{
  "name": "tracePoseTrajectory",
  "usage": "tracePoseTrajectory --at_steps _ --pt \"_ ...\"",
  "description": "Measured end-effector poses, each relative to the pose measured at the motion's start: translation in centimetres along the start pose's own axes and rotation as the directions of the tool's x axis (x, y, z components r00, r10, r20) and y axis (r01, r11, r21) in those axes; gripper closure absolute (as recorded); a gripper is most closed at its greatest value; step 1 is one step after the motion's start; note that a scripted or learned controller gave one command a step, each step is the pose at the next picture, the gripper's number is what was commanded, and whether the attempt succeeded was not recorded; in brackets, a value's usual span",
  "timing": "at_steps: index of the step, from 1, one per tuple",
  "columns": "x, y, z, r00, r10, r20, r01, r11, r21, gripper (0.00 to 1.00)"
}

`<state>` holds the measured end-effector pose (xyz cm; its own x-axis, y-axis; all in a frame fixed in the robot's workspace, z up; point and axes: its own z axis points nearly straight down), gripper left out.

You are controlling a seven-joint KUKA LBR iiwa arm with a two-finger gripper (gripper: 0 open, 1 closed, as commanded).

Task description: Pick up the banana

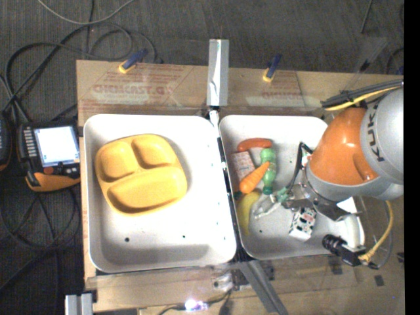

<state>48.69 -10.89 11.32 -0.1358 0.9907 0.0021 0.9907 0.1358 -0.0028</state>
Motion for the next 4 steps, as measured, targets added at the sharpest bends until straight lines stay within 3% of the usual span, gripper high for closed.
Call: tracePoseTrajectory --at_steps 1,2,3,4 --pt "-0.3 4.8 2.3 0.997 -0.079 0.009 0.079 0.997 -0.011 0.0" --pt "0.4 0.3 2.2 0.976 -0.219 0.019 0.219 0.975 -0.018 0.0" --pt "-0.7 7.8 2.2 0.925 -0.379 0.016 0.379 0.925 -0.011 0.0" --pt "0.4 1.5 2.3 0.936 -0.351 0.015 0.351 0.936 -0.014 0.0"
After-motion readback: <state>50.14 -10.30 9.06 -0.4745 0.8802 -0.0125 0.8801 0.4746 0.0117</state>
